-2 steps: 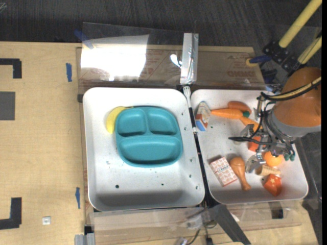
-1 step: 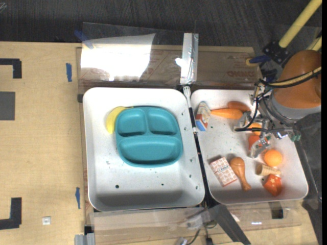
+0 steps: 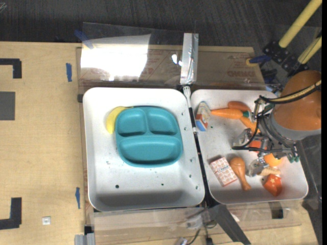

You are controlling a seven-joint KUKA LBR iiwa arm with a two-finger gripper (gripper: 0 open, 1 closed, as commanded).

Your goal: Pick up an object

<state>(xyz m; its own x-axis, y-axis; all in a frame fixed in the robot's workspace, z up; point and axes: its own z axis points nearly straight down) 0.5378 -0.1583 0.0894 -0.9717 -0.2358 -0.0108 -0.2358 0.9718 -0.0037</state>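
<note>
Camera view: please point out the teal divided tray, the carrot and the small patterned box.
teal divided tray [image 3: 149,136]: camera view, on the ridge between its compartments, left bin.
carrot [image 3: 227,113]: camera view, on the middle of its orange body, right bin.
small patterned box [image 3: 223,170]: camera view, on its top face, right bin.

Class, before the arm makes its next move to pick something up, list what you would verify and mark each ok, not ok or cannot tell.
1. Objects available in the right bin: ok, carrot, patterned box, red toy.
2. End effector over that bin: ok.
3. Object held: cannot tell.
4. Targets apart from each other: not ok, crowded near the end effector.
5. Teal tray in the left bin, out of the way: ok.
</note>
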